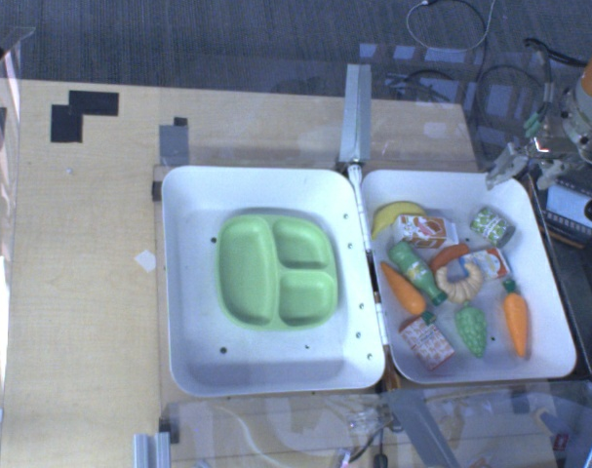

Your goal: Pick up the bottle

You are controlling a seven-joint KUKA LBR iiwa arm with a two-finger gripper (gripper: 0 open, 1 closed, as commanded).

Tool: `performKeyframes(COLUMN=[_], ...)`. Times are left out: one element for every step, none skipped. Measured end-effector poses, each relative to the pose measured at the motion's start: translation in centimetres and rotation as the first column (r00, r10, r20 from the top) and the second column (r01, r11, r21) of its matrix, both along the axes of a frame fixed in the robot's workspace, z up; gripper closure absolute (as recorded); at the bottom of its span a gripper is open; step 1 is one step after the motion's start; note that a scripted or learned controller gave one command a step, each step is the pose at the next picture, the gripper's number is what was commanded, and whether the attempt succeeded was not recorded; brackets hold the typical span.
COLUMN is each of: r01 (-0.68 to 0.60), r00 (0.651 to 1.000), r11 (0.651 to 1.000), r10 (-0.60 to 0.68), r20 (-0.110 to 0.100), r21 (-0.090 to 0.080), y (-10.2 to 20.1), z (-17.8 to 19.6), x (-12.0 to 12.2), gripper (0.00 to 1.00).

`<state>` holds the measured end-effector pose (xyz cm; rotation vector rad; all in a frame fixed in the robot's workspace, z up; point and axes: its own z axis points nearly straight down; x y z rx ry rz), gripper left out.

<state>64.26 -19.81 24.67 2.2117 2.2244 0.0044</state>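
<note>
Looking down at the bench, two shallow white bins are seen side by side. The left white bin (188, 291) is taken up by a light green plastic tray with three compartments (276, 269).

The right white bin (554, 359) is pretty crowded. The green plastic bottle with a label (416, 271) is found lying on its side, tilted, near the middle-left of that bin. It's touched by a long orange toy carrot (403, 290) on its lower left, and a red and white carton (423, 230) sits just above it. A yellow banana (397, 213) is tucked at the bin's upper left. A second orange carrot (515, 322) is laid near the right wall.

The grey two-finger gripper (507, 167) is spotted at the upper right of the frame, over the right bin's top corner, well apart from the bottle. Whether it's open or closed can't be told, too small and blurry.
</note>
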Motion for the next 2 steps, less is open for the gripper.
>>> performKeyframes(r01=[-0.024, 0.022], r00=[1.000, 1.000], r11=[1.000, 1.000], r10=[0.024, -0.022], r20=[-0.002, 0.007], r21=[0.001, 0.001], y=[4.7, 8.3], z=[-9.8, -15.7], x=[-4.1, -8.7], gripper=[0.00, 0.00])
